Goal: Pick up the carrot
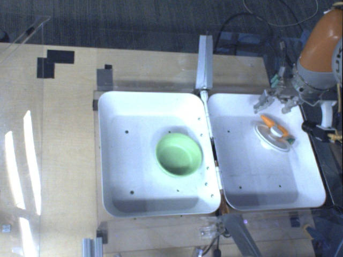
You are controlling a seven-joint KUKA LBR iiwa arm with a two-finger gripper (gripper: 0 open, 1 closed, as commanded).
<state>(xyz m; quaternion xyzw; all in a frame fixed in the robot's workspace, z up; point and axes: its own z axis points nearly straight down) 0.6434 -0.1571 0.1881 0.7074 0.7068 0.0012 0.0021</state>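
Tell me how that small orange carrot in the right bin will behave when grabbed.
The small orange carrot looks tapered and smooth, so it may slip. It lies across a shallow clear dish, so it could roll or rock. It seems light. The gripper hangs above it.

We look down on a pale wooden worktop (48, 143) with dark grey carpeted floor (134, 9) beyond its far edge. Black tape marks (53, 62) sit on the wood at the upper left. Bright streaks of reflected light (29, 159) lie along the left side, where we make out the edge of a clear panel (32, 28). A metal rail (204, 63) runs toward us from the far edge. Thin cables (268, 7) loop across the carpet at the upper right.
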